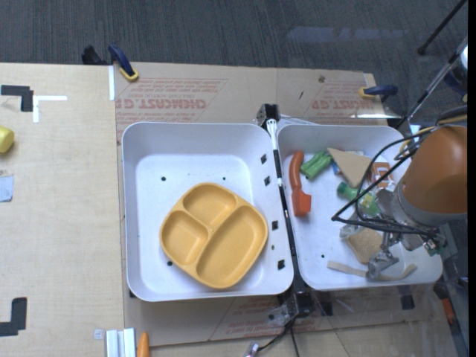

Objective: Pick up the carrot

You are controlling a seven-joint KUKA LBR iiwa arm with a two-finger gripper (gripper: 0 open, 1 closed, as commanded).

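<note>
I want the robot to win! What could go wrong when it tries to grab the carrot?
The carrot lies by the right bin's left wall, so a finger might bump that wall. The gripper is far off at the bin's lower right, with toy food between, so it may knock something on the way. A green piece sits close by the carrot's top and could get grabbed instead.

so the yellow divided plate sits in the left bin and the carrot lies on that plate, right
Not quite. The yellow divided plate does sit in the left bin, but the carrot does not lie on that plate. The camera view shows it on the floor of the right bin, close to that bin's left wall, with the gripper lower down in the same bin and apart from it.
</note>
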